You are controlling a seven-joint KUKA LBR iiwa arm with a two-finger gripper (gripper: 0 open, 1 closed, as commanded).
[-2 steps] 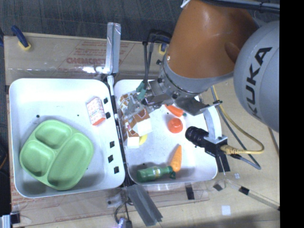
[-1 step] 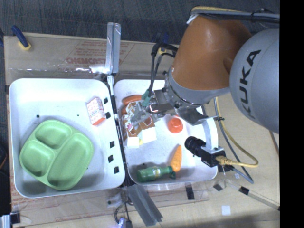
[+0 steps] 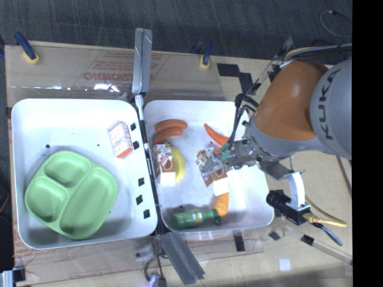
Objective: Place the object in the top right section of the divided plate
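The green divided plate (image 3: 70, 194) lies in the left bin, low and to the left. A small red and white carton (image 3: 121, 140) rests on the bin floor just above the plate's right side. My gripper (image 3: 222, 158) hangs over the middle of the right bin, right at a brown and white snack packet (image 3: 209, 165). The grey and orange wrist hides the bin's right part. Whether the packet is between the gripper's tips cannot be told from this view.
The right bin (image 3: 192, 107) holds two sausages (image 3: 169, 130), a banana (image 3: 178, 162) with a wrapped packet (image 3: 162, 158) on it, an orange carrot (image 3: 215, 134), a green bottle (image 3: 194, 217) and a small orange piece (image 3: 222, 204). A metal divider (image 3: 141, 70) runs between the bins.
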